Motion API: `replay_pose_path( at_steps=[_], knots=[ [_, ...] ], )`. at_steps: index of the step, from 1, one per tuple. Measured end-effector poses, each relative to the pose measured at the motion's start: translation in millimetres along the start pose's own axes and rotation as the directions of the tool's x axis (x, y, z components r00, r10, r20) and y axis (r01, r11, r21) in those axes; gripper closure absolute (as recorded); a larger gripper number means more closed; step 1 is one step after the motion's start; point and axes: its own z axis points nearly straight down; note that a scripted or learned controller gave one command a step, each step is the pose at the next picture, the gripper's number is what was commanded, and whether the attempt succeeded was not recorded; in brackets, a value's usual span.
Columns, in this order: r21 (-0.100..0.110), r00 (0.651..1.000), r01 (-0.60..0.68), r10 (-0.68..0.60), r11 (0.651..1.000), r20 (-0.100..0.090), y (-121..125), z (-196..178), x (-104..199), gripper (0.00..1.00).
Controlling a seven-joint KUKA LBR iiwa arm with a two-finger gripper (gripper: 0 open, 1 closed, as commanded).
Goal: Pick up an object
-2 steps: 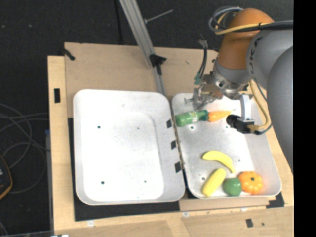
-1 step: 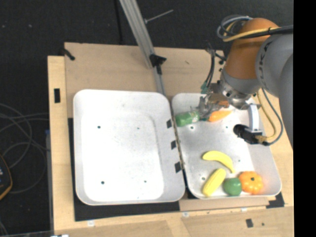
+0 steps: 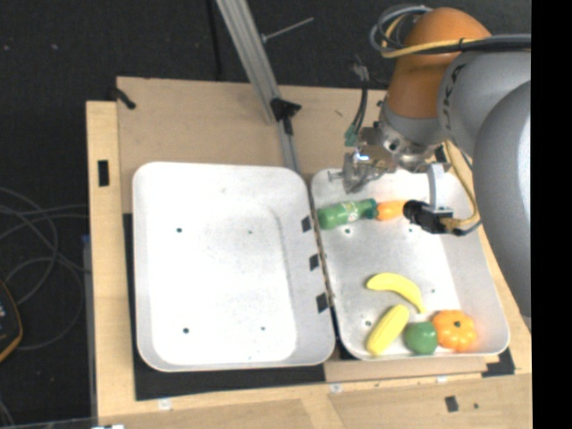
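Several toy foods lay in the right bin (image 3: 469, 266). Just below the gripper (image 3: 357, 175) lay a green bottle (image 3: 346, 213) on its side, its label too blurred to read, an orange piece (image 3: 390, 210) touching its right end. Farther below sat two yellow bananas (image 3: 394, 288), a green fruit (image 3: 420, 338) and an orange pumpkin (image 3: 455, 329). Whether the gripper was apart or together could not be told.

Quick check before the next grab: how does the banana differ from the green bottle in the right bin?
The banana is yellow and curved; the bottle is green and straight with a pale label. The banana lies mid-bin, close above the corn, well clear of the gripper; the bottle lies at the bin's far end, just below the gripper and in line with an orange piece. Both lie flat in the right bin, roughly crosswise.
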Motion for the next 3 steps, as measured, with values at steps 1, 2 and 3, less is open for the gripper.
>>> replay_pose_path(
  at_steps=[1,2,3],
  knots=[
    [-0.001,1.0,-0.001,0.001,1.0,0.0,0,-11,-2,1.0],
    [0.001,1.0,-0.003,0.003,1.0,0.001,-15,0,-8,1.0],
    [-0.002,1.0,-0.004,0.004,1.0,0.001,-53,-33,-37,1.0]
  ],
)
